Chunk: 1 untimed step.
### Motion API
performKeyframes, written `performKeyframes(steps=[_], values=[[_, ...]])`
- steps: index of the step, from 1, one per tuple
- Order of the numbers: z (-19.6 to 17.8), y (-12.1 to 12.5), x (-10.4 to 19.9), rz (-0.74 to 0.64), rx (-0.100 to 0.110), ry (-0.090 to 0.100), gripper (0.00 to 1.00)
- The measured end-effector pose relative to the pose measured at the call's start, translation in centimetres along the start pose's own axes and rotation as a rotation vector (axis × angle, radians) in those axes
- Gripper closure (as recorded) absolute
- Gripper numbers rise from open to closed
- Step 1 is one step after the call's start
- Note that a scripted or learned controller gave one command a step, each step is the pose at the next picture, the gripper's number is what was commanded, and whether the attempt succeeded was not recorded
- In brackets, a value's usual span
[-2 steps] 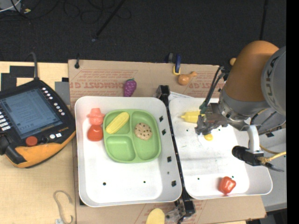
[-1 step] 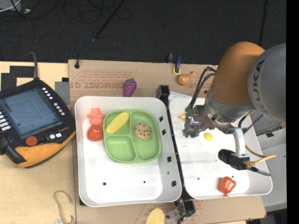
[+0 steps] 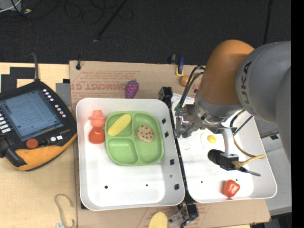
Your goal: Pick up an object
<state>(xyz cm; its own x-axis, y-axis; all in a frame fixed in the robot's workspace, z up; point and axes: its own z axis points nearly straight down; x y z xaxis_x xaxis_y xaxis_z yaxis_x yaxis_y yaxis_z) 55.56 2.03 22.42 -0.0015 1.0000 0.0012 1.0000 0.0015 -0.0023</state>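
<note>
A teach pendant (image 3: 33, 125) with an orange underside lay on the table (image 3: 33, 194) at the left, its screen lit. A brown cardboard sheet (image 3: 109, 82) with red lettering sat behind the bins, and a purple toy (image 3: 132, 89) rested on it. A blue-and-yellow clamp (image 3: 180, 65) stood at the cardboard's far edge. A metal hook (image 3: 64, 208) lay near the front left corner. Dark cables (image 3: 71, 6) trailed over the black floor behind.
</note>
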Motion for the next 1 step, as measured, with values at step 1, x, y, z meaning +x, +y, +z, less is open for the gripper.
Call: performKeyframes(steps=[1], values=[[-0.95,-0.01,-0.08,0.003,-0.001,-0.001,1.00]])
